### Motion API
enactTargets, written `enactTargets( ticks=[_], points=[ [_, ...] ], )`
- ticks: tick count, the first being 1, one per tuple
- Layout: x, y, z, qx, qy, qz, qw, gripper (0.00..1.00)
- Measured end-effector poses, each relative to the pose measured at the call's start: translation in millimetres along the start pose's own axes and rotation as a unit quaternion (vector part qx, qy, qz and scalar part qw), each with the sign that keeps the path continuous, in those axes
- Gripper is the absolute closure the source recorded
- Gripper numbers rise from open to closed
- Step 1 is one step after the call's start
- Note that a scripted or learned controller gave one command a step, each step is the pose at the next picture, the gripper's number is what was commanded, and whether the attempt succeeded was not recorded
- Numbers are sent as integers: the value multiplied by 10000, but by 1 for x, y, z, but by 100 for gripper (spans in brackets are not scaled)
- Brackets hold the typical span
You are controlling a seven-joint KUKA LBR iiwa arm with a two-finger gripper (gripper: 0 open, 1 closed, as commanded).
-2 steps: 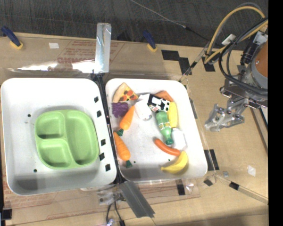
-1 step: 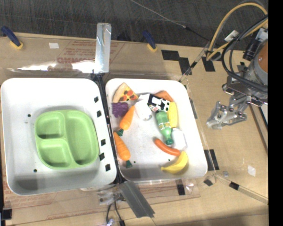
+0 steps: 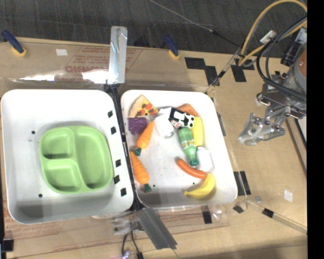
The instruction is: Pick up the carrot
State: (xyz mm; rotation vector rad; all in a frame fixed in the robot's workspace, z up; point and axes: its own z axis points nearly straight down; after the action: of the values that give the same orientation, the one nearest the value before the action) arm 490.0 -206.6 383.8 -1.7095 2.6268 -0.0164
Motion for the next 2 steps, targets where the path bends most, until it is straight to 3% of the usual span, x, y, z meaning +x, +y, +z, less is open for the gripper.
enactTargets(
  ticks=[2],
  points=[
    [-2, -2, -22, 38, -3, -31, 10000, 100]
  ],
)
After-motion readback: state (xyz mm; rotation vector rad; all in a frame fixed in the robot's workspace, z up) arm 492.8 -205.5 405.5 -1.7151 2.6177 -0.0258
